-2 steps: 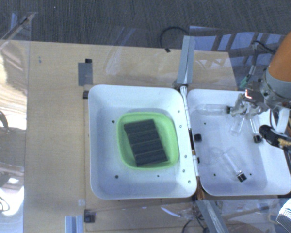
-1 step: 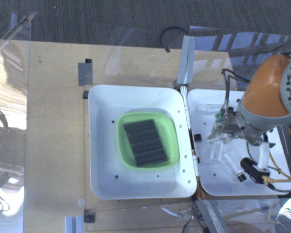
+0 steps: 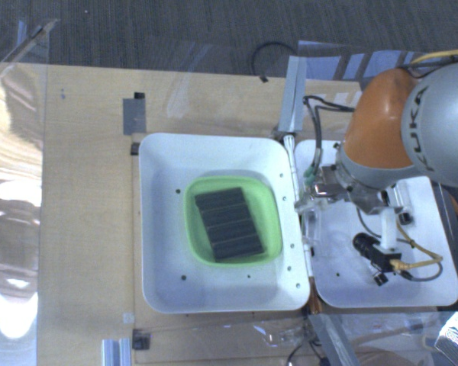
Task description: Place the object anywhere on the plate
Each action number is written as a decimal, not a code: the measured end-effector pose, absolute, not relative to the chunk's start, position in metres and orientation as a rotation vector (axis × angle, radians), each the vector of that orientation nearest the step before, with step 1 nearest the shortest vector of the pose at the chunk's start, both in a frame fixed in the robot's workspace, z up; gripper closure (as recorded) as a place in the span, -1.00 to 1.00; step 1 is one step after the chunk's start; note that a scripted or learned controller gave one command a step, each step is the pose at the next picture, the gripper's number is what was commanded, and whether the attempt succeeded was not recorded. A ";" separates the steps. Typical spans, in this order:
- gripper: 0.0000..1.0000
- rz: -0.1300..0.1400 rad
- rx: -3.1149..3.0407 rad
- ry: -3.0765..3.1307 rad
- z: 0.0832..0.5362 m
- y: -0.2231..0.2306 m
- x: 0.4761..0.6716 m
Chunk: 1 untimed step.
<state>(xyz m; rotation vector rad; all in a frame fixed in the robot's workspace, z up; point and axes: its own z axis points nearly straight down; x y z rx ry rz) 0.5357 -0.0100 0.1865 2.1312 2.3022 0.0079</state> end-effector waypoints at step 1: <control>-1.00 0.008 2.132 2.302 0.187 -0.010 0.536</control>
